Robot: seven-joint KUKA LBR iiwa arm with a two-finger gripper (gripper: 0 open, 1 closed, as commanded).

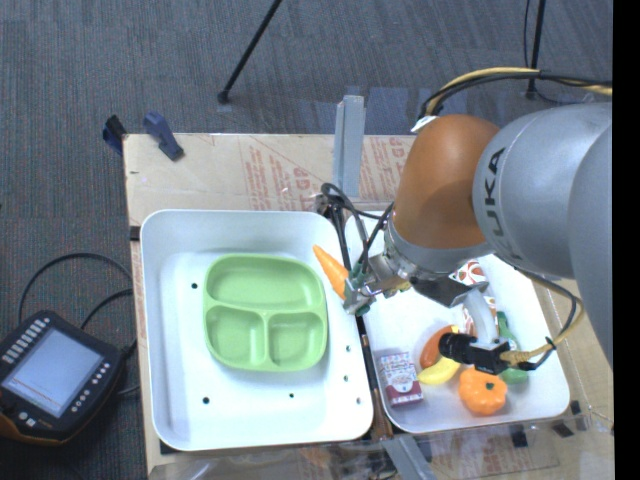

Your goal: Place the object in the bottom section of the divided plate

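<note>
Plastic orange carrot (330, 263) sticks out just left of the gripper (357, 294); I cannot tell the fingers' state. Light-green divided plate (266, 311) waits left, ready.

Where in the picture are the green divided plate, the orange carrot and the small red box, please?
green divided plate (222, 333): camera view, on its lower left compartment.
orange carrot (330, 264): camera view, mid-body, by the left bin's right wall.
small red box (399, 377): camera view, its top face, in the right bin.
</note>
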